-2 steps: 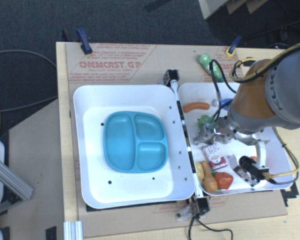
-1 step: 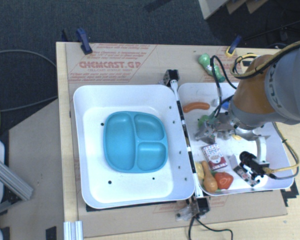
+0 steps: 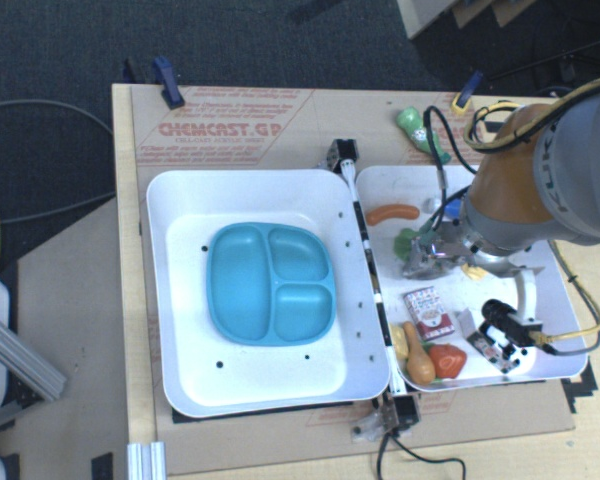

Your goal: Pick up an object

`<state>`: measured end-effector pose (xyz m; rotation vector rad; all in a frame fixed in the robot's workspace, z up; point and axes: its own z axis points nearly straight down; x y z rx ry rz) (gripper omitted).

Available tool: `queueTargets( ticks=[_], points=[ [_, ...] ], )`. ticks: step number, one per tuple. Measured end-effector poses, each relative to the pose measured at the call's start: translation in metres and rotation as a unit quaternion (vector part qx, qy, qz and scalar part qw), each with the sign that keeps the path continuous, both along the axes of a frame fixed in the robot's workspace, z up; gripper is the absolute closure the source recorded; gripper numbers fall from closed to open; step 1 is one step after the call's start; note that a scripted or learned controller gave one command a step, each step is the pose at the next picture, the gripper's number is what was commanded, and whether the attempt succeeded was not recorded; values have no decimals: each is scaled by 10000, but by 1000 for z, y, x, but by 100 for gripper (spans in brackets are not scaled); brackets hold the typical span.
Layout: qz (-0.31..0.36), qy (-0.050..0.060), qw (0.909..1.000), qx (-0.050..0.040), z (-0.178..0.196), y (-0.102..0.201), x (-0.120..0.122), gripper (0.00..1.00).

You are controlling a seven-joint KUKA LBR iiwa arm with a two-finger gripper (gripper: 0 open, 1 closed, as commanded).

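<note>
We see the grey arm [image 3: 570, 168] reaching in from the right, its orange band [image 3: 505, 183] above the wrist, and the gripper [image 3: 427, 255] down low in the right bin [image 3: 560, 368], over the upper middle of its floor. The gripper's tip is a tangle of metal and cable from this angle, and we cannot make out whether it is spread or closed, nor whether anything sits in it. The things on offer all lie in this right bin. A dark green piece [image 3: 408, 240] sits just beside the gripper on its left, so close that we cannot say whether the two touch. An orange sausage [image 3: 392, 213] lies above it, near the bin's top left corner and apart from the gripper. Below the gripper a small red-and-white packet [image 3: 427, 310] lies flat, and near the bottom edge a yellow-brown pear-like fruit [image 3: 417, 361] and a red tomato [image 3: 447, 360] rest side by side, touching. A bit of yellow [image 3: 475, 270] shows just right of the gripper. In the left bin [image 3: 180, 368] a blue divided plate [image 3: 270, 283] lies in the middle. On the bench [image 3: 230, 123], beyond the right bin, we see a light green thing [image 3: 412, 123].
</note>
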<state>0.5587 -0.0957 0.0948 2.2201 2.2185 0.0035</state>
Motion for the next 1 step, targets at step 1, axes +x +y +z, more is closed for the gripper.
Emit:
queueTargets(
  ticks=[1],
  points=[
    [11,14,10000,6,102,74,-31,100]
  ],
)
